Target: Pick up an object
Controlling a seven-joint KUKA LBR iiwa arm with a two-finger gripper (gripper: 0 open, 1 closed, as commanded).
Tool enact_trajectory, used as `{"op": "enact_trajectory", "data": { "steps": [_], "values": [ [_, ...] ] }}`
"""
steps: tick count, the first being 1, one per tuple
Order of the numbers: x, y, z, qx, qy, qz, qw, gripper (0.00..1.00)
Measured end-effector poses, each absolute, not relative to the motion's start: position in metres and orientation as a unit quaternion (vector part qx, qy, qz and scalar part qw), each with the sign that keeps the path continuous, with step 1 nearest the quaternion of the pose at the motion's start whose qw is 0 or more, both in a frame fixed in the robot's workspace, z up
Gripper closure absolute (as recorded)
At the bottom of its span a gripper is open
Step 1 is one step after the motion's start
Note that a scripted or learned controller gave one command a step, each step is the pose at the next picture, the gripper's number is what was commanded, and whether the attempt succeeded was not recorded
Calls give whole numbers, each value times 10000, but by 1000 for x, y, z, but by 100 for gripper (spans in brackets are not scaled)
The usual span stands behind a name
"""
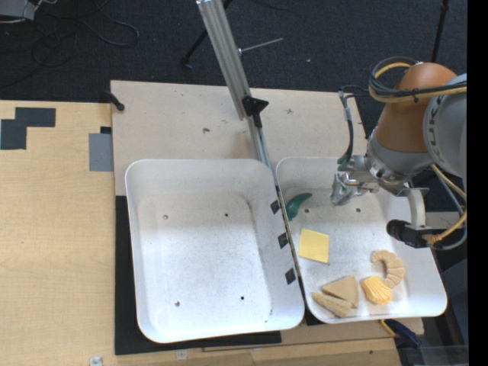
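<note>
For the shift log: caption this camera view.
Gripper above right bin holding green piece, yellow square and tan pieces.

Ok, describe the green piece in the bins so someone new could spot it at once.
Start at the right bin, the one the arm reaches into. Follow its left wall toward the far end: the green piece lies there against the divider, left of the gripper. It is the only dark green item; the others are yellow or tan.

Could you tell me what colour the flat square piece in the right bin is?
Pale yellow square piece, camera view.
</note>
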State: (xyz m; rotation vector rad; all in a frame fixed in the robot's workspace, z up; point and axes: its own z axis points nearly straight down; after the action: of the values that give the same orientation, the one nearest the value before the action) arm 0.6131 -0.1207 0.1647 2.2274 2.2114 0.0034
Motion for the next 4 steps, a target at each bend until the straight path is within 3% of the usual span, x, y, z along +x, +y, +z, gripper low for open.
{"op": "enact_trajectory", "data": {
  "steps": [1,3,4],
  "values": [
    [613,-122,203,7077,7065,4,5,100],
    [622,-21,221,7056,7086,3,-12,100],
    [617,38,215,7053,7089,-8,-25,100]
  ]
}}
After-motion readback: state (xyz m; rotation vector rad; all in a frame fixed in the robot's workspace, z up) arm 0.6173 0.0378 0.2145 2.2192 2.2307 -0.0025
